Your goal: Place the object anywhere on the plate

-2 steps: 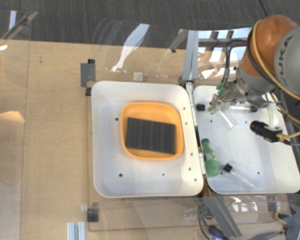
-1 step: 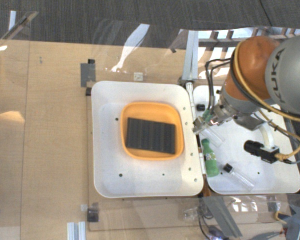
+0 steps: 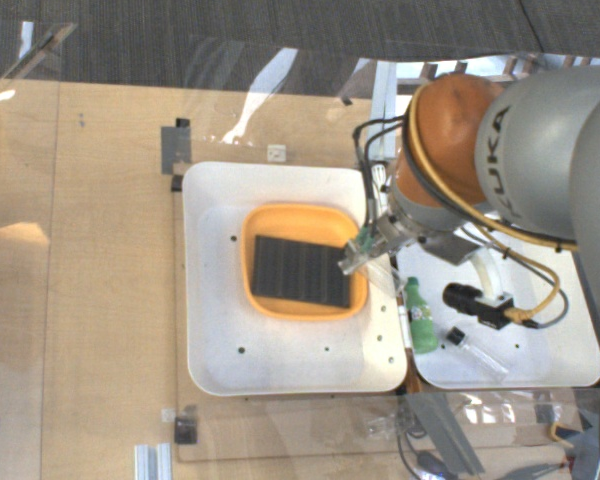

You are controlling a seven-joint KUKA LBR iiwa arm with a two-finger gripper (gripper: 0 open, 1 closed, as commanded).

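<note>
An orange plate rests in the left white bin. A dark ribbed rectangular pad lies flat on the plate and covers most of its middle. My gripper hangs at the plate's right rim, just over the pad's right edge. The big grey arm with its orange band stretches away to the right and hides the gripper's upper part.
A small green bottle lies in the right bin, against the wall between the bins. A clear thin tube-like item lies near that bin's front. Bare wooden bench surrounds both bins on the left.
</note>
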